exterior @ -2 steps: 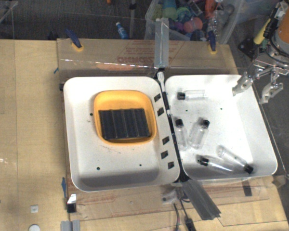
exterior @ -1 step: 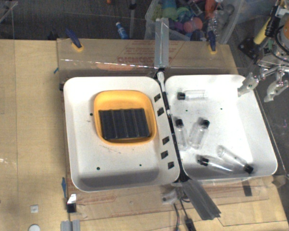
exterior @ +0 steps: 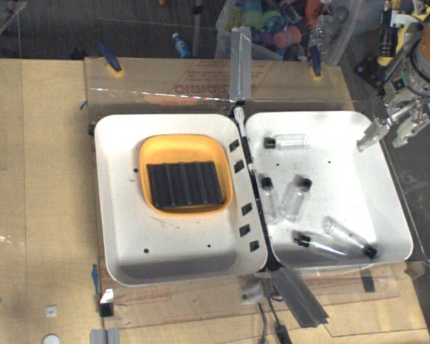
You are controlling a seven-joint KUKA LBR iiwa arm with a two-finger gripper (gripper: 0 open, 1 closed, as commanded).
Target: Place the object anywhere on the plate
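Note:
An orange-yellow plate [exterior: 152, 151] lies in the left bin [exterior: 115, 192]. A black ribbed rectangular block [exterior: 184, 183] rests flat on its middle. Several clear vials with black caps lie loose in the right bin [exterior: 344, 170]: one near the back [exterior: 285, 141], two side by side near the divider [exterior: 295, 196], and two crossing near the front [exterior: 347, 236]. My gripper [exterior: 382, 137] hangs over the right bin's back right corner, above the rim and well away from the vials. Its fingers [exterior: 365, 140] are spread, with nothing between them.
A raised divider with black clips [exterior: 245, 185] separates the two bins. A clear upright panel [exterior: 240, 67] stands behind them. A box of coloured toys [exterior: 294, 9] sits at the back, and cables and equipment [exterior: 398, 27] sit at the right.

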